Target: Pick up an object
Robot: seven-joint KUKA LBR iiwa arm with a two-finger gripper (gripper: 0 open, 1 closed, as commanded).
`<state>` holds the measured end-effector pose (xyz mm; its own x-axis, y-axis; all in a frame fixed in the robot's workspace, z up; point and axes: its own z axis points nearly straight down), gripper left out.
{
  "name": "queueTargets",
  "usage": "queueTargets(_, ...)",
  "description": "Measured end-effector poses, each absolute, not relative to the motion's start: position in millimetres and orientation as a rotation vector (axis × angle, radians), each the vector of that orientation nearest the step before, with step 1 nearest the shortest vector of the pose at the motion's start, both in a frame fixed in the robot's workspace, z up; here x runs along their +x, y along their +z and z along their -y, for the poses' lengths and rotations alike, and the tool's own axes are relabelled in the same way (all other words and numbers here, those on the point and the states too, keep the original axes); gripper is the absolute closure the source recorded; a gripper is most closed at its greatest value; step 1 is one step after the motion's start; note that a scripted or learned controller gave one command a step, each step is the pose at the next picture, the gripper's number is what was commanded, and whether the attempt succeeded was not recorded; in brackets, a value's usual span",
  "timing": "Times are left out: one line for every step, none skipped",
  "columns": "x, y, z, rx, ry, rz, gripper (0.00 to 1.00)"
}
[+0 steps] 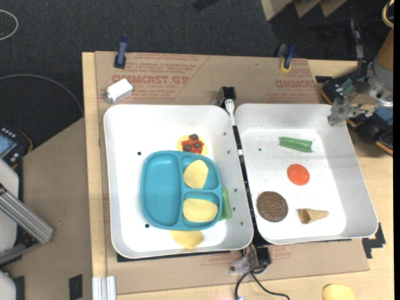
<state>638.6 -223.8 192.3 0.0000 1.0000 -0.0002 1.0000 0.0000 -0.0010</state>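
We see the end effector [340,108] above the right bin's [350,230] far corner; we cannot tell its state. The green bean [295,144] lies nearest, well apart from the red disc [299,174]. We judge the bean light, stiff and slightly slick; grip it across its narrow middle.

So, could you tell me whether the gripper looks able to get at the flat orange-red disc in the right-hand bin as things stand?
Probably yes. The gripper hangs over the right-hand white bin's far corner, and the flat orange-red disc lies uncovered, apart from the green strip and brown round cookie.
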Motion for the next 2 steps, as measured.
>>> queueTargets(649.8, 229.6, 224.1, -2.226, -0.004, 2.228, 1.00)
queueTargets(652.9, 215.8, 223.4, -2.220, 0.001, 2.223, 1.00)
